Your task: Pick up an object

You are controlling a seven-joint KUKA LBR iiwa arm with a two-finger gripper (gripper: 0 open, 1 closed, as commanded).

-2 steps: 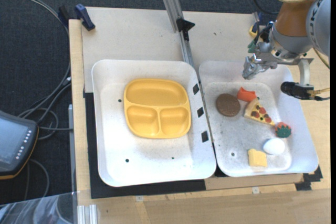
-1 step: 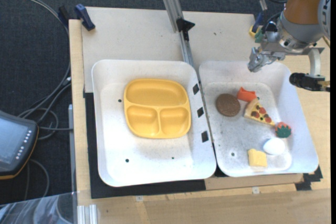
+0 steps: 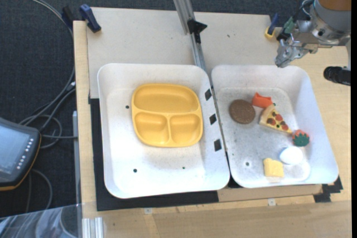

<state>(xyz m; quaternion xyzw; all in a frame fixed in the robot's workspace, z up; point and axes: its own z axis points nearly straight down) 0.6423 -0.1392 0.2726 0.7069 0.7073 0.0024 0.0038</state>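
Hanging over right bin's (image 3: 312,86) far edge, nothing picked yet. Gripper (image 3: 283,60) open or shut: cannot tell. Next: down onto cookie (image 3: 242,111).

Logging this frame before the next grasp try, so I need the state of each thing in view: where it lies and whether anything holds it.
gripper: above the right bin's far rim, holding nothing
yellow tray: flat in the left bin
brown disc: flat in the right bin
orange piece: beside the disc
pizza slice: lying flat
strawberry: at the slice's tip
white egg: lying free
yellow block: lying free
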